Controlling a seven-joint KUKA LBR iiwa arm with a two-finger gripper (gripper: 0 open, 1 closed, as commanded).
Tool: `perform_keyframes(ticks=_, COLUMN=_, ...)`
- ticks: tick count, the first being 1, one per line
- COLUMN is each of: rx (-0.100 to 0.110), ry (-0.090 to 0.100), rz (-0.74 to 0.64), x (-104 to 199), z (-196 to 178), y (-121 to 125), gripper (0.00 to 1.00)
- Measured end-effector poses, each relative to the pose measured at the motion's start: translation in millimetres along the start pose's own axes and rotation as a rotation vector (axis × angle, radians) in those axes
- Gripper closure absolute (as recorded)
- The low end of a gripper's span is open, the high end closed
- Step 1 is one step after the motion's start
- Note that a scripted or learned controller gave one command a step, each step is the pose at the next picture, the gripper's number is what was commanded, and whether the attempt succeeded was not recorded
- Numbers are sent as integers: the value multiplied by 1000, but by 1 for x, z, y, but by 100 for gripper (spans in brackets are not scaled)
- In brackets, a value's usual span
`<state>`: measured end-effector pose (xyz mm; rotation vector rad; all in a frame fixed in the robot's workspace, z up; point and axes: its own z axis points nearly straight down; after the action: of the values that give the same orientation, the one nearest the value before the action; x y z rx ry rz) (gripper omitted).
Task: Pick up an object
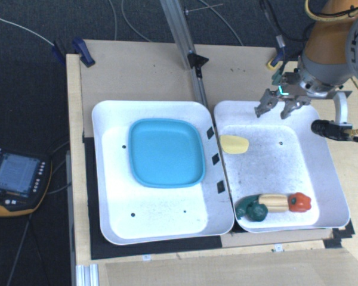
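My gripper (276,110) hangs over the far edge of the right bin (322,159), its two fingers spread open with nothing between them. A pale yellow object (234,144) lies in the right bin's far left corner, left of and below the gripper. Along the near edge of that bin lie a dark green object (252,210), a tan piece (273,202) and a red one (299,202), touching in a row. A light blue plate (166,152) rests in the left bin (110,177).
A slanted metal post (182,31) rises from the bench behind the divide between the bins. Blue clamps (82,51) sit at the bench's far corners. A handheld pendant (15,177) lies on the floor to the left. Cables cross the dark floor.
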<state>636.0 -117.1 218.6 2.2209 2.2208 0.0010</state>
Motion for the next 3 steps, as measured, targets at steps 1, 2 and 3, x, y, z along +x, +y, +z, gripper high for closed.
perform_keyframes(ticks=1, rx=0, ry=0, rz=0, x=0, z=0, y=0, gripper=0)
perform_keyframes(ticks=2, rx=4, ry=0, rz=0, x=-1, z=42, y=-1, gripper=0)
perform_keyframes(ticks=3, rx=6, ry=1, rz=-1, x=2, z=104, y=-5, gripper=0)
